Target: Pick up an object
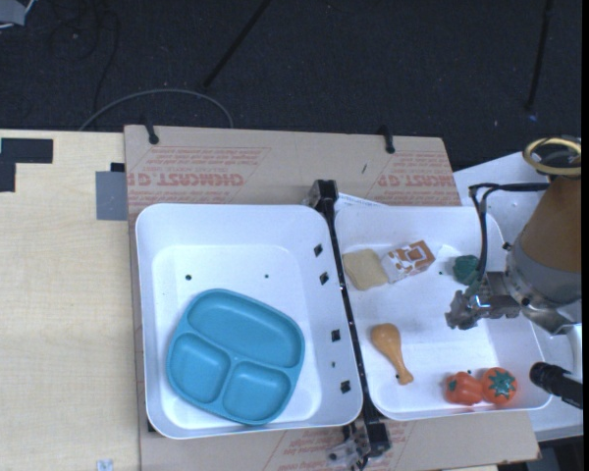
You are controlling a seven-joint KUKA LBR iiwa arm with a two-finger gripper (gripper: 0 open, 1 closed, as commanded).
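Hand point(468, 309) above right bin point(427, 405), near tomatoes point(481, 387)

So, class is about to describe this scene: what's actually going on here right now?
A grey robot arm reaches in from the right over the right bin, its tool low near the bin's right side. Nothing shows between its fingers, so no object has been picked up yet. In that bin lie a tan sponge-like piece, a small printed packet, a toy drumstick, a green item and two toy tomatoes. The left bin holds a blue divided plate.
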